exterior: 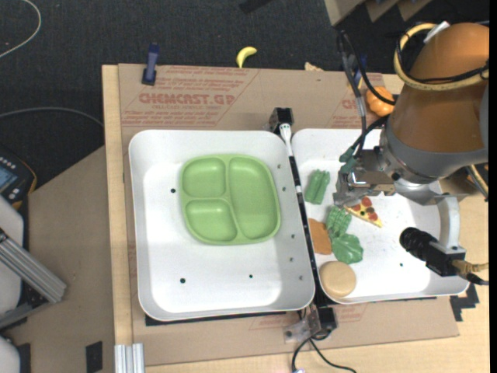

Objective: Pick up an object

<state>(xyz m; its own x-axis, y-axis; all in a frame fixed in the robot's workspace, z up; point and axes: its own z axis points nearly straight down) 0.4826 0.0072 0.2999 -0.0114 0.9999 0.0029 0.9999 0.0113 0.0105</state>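
Grey arm (423,155); broad orange band (446,72) above the wrist.

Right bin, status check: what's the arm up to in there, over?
Arm low over right bin. No grasp visible. Pizza slice and green toy crowd beneath it.

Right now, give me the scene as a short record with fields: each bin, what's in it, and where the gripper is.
left bin: one green plate with four compartments, lying flat
right bin: green block, leafy greens, pizza slice, brown piece, tan bun
gripper: over the right bin's left half, between the green block and the pizza slice
grasp: cannot tell
beyond the bins: banana and blue clip by the board's far edge
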